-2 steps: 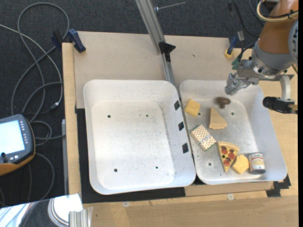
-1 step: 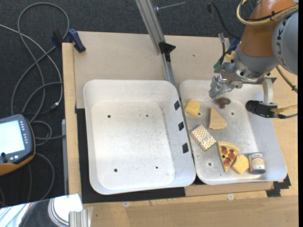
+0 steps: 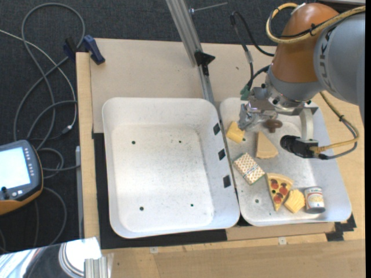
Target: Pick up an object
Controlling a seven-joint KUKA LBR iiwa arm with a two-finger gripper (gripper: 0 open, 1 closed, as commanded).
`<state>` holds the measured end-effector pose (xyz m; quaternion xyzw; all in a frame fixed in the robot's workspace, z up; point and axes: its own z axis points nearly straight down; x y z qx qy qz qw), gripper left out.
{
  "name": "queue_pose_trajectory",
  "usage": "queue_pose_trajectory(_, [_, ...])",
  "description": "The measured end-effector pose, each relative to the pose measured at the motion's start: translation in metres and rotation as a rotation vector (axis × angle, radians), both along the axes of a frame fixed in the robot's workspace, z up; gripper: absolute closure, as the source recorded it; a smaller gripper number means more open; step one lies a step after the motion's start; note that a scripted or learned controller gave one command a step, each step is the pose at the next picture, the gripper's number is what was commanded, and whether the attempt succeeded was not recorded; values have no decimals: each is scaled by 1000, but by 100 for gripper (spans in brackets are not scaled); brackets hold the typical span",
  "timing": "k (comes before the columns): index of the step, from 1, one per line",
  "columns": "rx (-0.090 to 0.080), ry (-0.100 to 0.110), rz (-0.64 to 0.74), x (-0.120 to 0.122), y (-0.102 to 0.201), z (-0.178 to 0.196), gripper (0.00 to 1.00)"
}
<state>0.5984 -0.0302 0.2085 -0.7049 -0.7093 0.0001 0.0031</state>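
Reaching in from the right, the arm point(image 3: 324, 45) hangs its gripper point(image 3: 250, 119) low over the right bin point(image 3: 339, 198), jaw state hard to tell, just right of the yellow wedge point(image 3: 235, 133), with the tan wedge point(image 3: 266, 146), checkered block point(image 3: 248, 168), pizza slice point(image 3: 279, 190) and can point(image 3: 314, 199) nearer the front.

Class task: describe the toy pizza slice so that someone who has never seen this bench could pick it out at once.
Find the right-hand bin, the one holding the toys. Near its front edge lies the pizza slice, between the checked packet and the small can, touching a yellow block. It is the only piece with a red top and dark spots.
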Motion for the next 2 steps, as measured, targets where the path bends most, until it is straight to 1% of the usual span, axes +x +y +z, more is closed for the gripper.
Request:
queue_pose_trajectory(1, [-1, 1, 0, -19, 47, -1, 100])
queue_pose_trajectory(2, [0, 1, 0, -44, 96, 1, 100])
